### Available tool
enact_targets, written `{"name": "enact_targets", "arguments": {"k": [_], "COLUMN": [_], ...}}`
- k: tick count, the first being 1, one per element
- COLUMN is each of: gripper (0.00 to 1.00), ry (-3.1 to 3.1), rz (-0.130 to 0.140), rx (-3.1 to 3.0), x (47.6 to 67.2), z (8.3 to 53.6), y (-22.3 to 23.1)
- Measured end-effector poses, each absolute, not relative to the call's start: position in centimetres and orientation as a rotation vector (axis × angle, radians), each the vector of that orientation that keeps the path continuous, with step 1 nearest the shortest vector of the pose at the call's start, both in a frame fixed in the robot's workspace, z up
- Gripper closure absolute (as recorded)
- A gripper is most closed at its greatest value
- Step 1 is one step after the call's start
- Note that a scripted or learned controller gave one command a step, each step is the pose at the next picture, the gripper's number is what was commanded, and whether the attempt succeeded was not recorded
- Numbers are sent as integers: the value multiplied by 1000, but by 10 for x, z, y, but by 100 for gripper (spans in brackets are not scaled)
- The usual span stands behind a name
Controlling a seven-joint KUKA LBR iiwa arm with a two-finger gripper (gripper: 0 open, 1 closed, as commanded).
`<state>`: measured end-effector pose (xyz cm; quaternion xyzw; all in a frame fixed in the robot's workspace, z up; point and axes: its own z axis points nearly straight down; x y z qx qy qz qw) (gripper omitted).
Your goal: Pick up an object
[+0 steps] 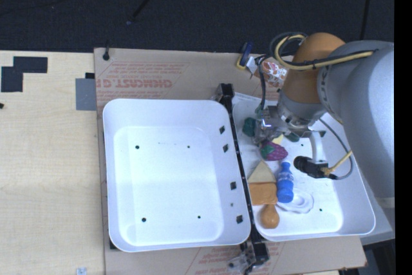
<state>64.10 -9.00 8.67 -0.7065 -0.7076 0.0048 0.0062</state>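
Pale wooden bench below me, two white bins side by side, and I'm down in the right bin (351, 219) while the left bin (122, 138) sits bare. My gripper (265, 132) hangs low at the upper left of the clutter, just above the purple object (275, 152), which looks like my likeliest pick; a teal piece (249, 126) lies just beside me toward the divider. Whether anything sits between my fingers, or how wide they stand, I cannot tell from up here, since my own wrist hides them. To do this well I'd come straight down, centred on the purple piece, and close gently, because the tan wedge (262, 172) and blue bottle (284, 182) crowd it from below. Further down are an orange block (262, 193) and a brown rounded piece (270, 218). Tight on my left: the black divider rail (233, 145) is close, so no sideways sweeping there. Open floor lies toward the right bin's lower right, and straight up is my cleanest exit.
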Motion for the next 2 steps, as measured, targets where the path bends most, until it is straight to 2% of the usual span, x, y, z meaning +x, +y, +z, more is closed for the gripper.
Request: {"name": "enact_targets", "arguments": {"k": [2], "gripper": [100], "ry": [-2211], "rz": [16], "rx": [-2216], "x": [641], "z": [86], "y": [-88]}}
